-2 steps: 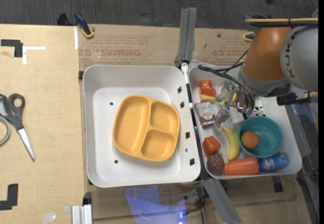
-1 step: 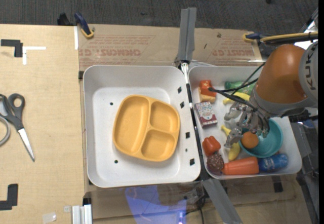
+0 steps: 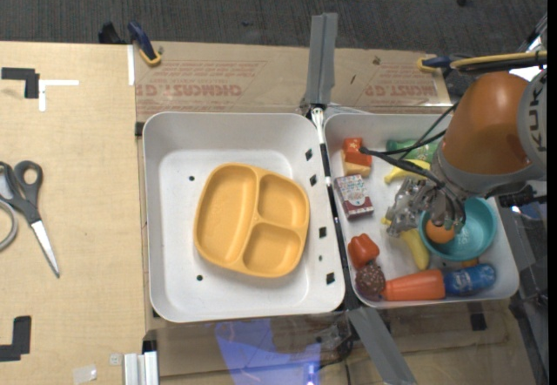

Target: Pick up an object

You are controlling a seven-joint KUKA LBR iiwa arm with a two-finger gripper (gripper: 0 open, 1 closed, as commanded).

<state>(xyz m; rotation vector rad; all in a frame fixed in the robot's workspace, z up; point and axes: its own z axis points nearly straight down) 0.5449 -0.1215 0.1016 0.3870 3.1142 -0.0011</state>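
Observation:
My gripper (image 3: 425,209) hangs low over the middle of the right bin (image 3: 513,287), under the arm's orange band. It is just left of a teal bowl (image 3: 477,231) that has an orange ball (image 3: 439,233) in it. A yellow banana-like piece (image 3: 414,246) lies right below the gripper. Close by are a small red-and-white carton (image 3: 354,196), a red pepper-like toy (image 3: 362,247), a dark red round piece (image 3: 370,280), an orange carrot (image 3: 416,286) and a blue bottle (image 3: 470,279). I see nothing clearly held.
The left bin (image 3: 165,226) holds a yellow divided plate (image 3: 252,219). An orange-red toy (image 3: 353,153) and green and yellow pieces (image 3: 407,151) lie at the right bin's far side, partly under the arm. Scissors (image 3: 33,209) lie on the bench at far left.

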